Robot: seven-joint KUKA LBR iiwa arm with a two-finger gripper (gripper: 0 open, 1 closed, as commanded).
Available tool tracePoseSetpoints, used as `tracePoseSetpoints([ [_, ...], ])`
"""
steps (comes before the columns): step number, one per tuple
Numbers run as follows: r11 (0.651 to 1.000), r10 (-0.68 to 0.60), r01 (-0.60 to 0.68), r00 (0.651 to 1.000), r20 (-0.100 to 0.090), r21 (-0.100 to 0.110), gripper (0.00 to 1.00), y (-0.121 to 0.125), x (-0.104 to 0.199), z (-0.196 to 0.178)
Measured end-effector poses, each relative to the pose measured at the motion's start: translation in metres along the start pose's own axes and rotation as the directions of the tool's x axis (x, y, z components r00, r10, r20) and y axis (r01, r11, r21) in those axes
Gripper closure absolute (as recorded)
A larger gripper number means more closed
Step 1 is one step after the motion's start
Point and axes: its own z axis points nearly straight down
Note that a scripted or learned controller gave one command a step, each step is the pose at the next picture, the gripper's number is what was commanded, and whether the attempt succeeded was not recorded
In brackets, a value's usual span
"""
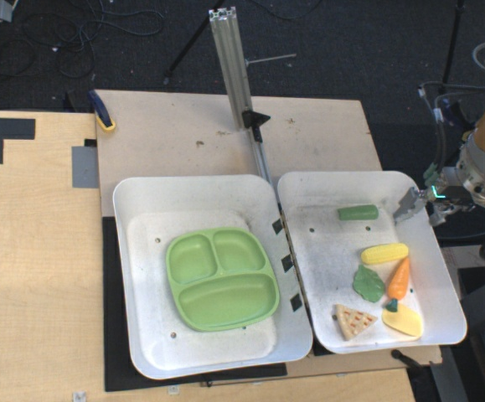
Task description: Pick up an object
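- Gripper [420, 205] sits at the right bin's [326, 308] upper right edge, reaching in from the right; its grey finger tip lies over the rim near the far right corner.
- Finger spread: cannot tell; the end of the claw is small and partly blurred against the rim. Nothing is seen between the fingers.
- The right bin holds six toy food items, all lying on the bin floor.
- Green rectangular block [358, 213]: lying flat near the bin's far side, left of the gripper and near it, not touching it. This is the closest item to the claw.
- Yellow corn cob [384, 253]: lying crosswise, nearer the camera than the gripper and slightly left of it, apart from it.
- Orange carrot [399, 278]: just beside the corn, on its near side, pointing towards the corn.
- Dark green leafy vegetable [368, 284]: just left of the carrot, close beside it.
- Pizza slice [355, 321]: near the bin's front edge, well apart from the claw.
- Yellow wedge [403, 320]: right of the pizza slice, at the carrot's lower end.
- Left bin [141, 224] holds a green divided plate [221, 278] with three compartments, lying flat near the centre.
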Motion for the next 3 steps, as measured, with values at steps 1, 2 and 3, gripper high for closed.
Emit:
tracePoseSetpoints([
  [1,1.000,0.000,0.000,1.000,0.001,-0.003,0.00,0.001,0.000,-0.001],
  [2,1.000,0.000,0.000,1.000,-0.002,0.004,0.00,-0.005,0.006,0.060],
  [3,1.000,0.000,0.000,1.000,-0.002,0.004,0.00,-0.007,0.004,0.125],
])
